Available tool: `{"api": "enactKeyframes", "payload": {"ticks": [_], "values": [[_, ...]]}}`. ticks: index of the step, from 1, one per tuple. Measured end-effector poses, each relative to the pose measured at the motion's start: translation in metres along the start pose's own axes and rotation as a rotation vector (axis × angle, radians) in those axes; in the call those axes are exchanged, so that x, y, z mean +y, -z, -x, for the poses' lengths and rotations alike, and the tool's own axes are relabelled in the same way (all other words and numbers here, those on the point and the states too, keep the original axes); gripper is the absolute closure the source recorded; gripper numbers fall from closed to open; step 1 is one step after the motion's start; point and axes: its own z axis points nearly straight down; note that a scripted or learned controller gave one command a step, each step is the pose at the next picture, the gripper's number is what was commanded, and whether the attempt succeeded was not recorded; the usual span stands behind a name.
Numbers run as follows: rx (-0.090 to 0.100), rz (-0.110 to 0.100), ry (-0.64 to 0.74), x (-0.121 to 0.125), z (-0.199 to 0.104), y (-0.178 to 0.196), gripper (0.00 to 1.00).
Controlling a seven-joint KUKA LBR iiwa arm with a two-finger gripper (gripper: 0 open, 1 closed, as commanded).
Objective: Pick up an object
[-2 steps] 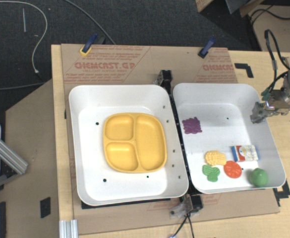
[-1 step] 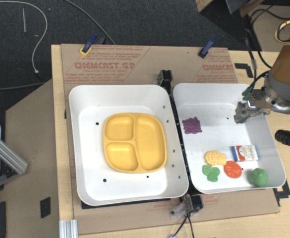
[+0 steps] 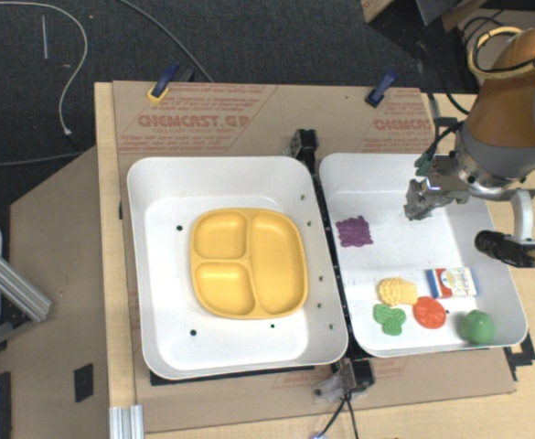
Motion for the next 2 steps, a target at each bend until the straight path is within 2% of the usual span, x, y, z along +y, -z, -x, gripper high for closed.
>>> {"api": "enactKeyframes", "payload": {"ticks": [2], "values": [[0.001, 0.002, 0.002, 0.016, -0.116, 0.022, 1.00]]}}
